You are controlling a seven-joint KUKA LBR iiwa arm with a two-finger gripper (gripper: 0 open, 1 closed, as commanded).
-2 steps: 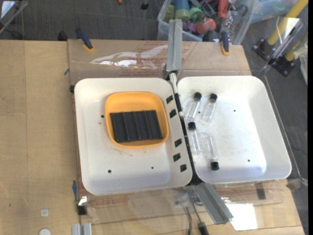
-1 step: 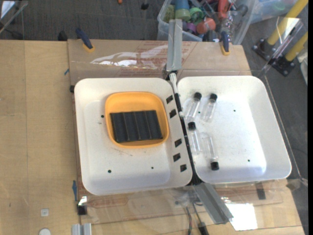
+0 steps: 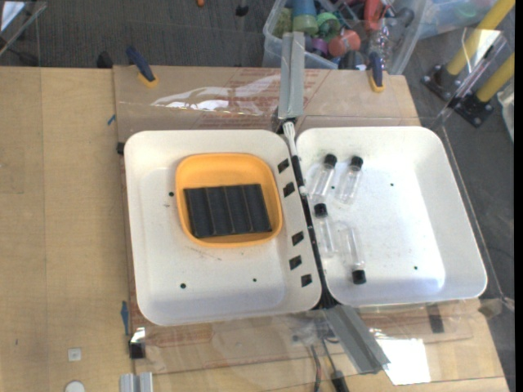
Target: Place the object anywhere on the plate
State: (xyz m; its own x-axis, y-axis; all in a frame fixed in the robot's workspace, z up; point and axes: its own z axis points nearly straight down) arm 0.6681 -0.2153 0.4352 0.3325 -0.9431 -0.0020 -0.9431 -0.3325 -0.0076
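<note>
I cannot tell how the jaws stand, so I start with the things in the bins.

The left bin [image 3: 212, 292] has an orange plate [image 3: 229, 163] in it, near the middle and a bit toward 12 o'clock. A flat black block [image 3: 227, 210] with ridges lies on the plate. It sits inside the rim, a bit toward the plate's 6 o'clock side.

The right bin [image 3: 409, 219] has small clear bottles with black caps. They all lie on its 9 o'clock side, close to the wall between the two bins. One bottle [image 3: 324, 175] and a second bottle [image 3: 352, 178] lie side by side toward 10 o'clock. A third bottle [image 3: 350, 256] lies toward 7 o'clock. A fourth bottle [image 3: 325, 227] seems to lie between them, but it is hard to make out.

If the black block is the thing to place, I think the job looks done, since it rests on the plate. If a bottle is the thing, then nothing is done yet. A bottle would have to be picked up and carried over the wall toward 9 o'clock to the plate.
</note>
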